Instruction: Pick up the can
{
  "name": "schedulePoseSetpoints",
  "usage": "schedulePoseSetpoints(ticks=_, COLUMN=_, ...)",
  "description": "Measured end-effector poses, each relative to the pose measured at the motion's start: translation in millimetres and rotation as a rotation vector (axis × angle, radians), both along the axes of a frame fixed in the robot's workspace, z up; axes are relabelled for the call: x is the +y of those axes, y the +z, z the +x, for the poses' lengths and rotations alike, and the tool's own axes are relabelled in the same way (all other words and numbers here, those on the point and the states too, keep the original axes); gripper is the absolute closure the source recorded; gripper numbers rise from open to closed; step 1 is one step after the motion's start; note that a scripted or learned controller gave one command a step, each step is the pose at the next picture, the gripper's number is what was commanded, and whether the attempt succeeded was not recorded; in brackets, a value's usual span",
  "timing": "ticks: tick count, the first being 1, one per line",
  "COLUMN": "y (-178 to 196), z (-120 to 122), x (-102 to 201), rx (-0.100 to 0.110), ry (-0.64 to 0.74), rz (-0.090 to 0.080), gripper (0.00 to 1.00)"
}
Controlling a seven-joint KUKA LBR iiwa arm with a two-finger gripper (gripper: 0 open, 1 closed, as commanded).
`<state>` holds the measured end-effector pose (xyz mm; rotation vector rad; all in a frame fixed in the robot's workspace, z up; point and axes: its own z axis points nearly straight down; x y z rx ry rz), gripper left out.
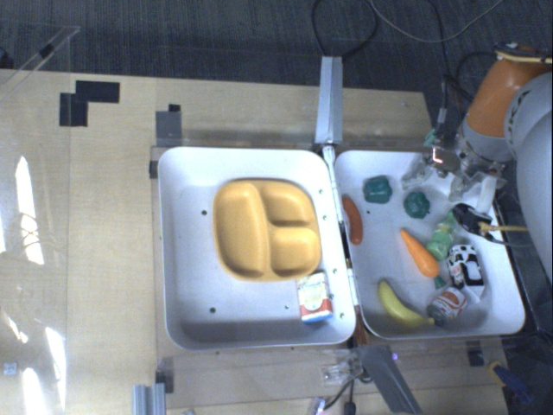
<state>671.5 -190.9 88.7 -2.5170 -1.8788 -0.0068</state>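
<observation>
The can (pixel 448 304) lies on its side in the right bin (pixel 510 318), just beside the banana (pixel 401 304), near the bin's front wall. It is probably light, rigid, smooth and prone to rolling; gripping across its round body seems best. The pincer (pixel 453 178) hovers at the bin's far side, well apart from the can; its spread cannot be told.

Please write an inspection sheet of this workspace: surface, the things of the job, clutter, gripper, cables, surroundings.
Surface: wooden bench bearing left bin and right bin, side by side.
Job's things: can lying on its side near the right bin's front edge, beside the banana.
Clutter: right bin holds carrot, sausage, two green pieces, black-and-white cow toy; left bin holds yellow divided tray and small carton.
Gripper: gripper over the right bin's back corner, apart from the can.
Cables: black cable looping on the floor behind.
Surroundings: dark carpet.
</observation>
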Motion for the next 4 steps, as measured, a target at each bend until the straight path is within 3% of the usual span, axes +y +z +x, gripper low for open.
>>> schedulePoseSetpoints(ticks=1, y=13, z=3, x=1, rx=-0.010, ry=0.005, rz=-0.006, gripper=1.00)
schedulePoseSetpoints(ticks=2, y=12, z=2, x=0, rx=-0.009, ry=0.006, rz=-0.007, gripper=0.00)
schedulePoseSetpoints(ticks=3, y=-3, z=-17, x=12, rx=-0.001, ry=-0.023, rz=-0.004, gripper=0.00)
schedulePoseSetpoints(ticks=4, y=35, z=-1, x=17, rx=-0.004, ry=0.020, rz=-0.004, gripper=0.00)
